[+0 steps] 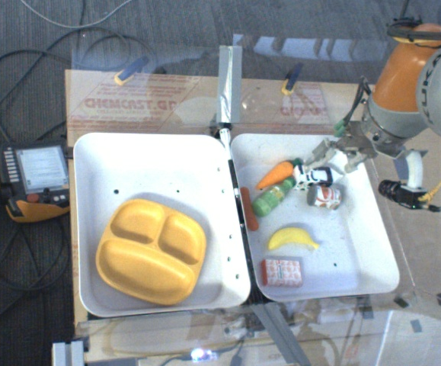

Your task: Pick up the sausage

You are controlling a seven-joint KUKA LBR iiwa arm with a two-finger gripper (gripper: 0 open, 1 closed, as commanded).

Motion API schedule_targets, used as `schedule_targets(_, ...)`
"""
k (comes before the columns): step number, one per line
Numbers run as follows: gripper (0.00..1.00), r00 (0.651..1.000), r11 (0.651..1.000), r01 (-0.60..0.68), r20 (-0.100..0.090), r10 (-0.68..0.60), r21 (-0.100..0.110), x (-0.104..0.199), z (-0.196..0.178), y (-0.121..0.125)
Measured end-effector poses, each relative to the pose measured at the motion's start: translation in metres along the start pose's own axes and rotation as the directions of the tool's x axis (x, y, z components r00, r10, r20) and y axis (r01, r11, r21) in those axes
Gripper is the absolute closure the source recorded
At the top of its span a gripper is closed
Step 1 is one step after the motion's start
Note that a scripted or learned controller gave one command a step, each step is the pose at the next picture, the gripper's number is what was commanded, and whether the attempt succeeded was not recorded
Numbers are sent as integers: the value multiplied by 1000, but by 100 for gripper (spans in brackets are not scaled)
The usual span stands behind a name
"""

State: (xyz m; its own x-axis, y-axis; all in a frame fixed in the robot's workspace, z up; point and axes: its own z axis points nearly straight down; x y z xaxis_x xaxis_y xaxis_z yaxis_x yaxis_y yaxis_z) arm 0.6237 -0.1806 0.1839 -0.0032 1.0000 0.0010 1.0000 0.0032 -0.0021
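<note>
Pincer [333,153] of the grey-and-orange arm hangs over the upper part of the right bin [372,235], its two fingers spread apart with nothing between them; one tip reaches toward the leafy end of the carrot, the other sits just above the small can.

The sausage [248,208], a slim reddish-brown piece, lies lengthwise against the right bin's left wall, close by the divider between the two bins and well apart from the fingers. Just to its right is a green bottle [271,198] lying tilted, and above that an orange carrot [276,174], also on a slant. A small black-and-white object [311,177] rests beside the carrot's top; what it is I cannot make out. The can [325,196] lies on its side with a red and white label, its lettering too small to read. Lower down are a yellow banana [292,239] and a red-patterned packet [282,271], its print likewise illegible.

The left bin [98,158] holds a yellow sectioned tray [151,250]. Faint reddish mirrored lettering shows on the board [136,101] behind the bins, not legible.
</note>
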Motion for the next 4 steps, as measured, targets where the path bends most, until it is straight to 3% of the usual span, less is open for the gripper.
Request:
schedule_targets(1,0,995,994,-103,9,104,-36,48,64,12)
schedule_targets(2,0,998,998,62,7,-62,-14,67,93,-42)
schedule_targets(3,0,991,991,-135,1,135,-20,84,93,-66)
schedule_targets(4,0,986,986,166,10,-166,-19,84,93,-68)
